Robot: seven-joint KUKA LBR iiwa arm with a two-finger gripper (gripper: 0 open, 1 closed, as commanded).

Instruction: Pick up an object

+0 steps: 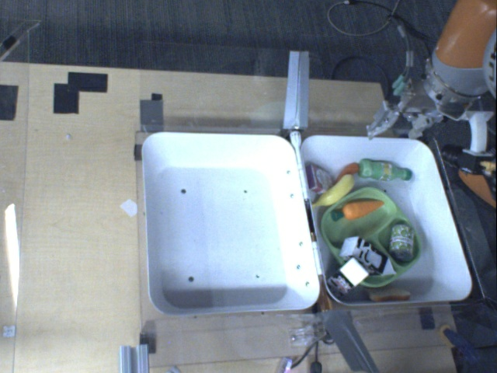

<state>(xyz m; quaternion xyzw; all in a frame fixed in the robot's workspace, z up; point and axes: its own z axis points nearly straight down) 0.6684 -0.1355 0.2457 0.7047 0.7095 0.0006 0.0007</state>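
The grey-and-orange arm hangs over the far right corner of the desk (70, 208), its claw (394, 120) poised just outside the back rim of the right bin (454, 239), holding nothing; its thin fingers look spread, though how far cannot be told. Below the claw, inside that bin, a green bottle (384, 170) lies on its side, with a yellow banana (335, 190) down and to the left. Further below sits a green bowl (334, 225) carrying an orange carrot (363, 208), a small jar (401, 240) and a black-and-white box (359, 261). Well to the claw's lower left lies the left bin (155, 286).
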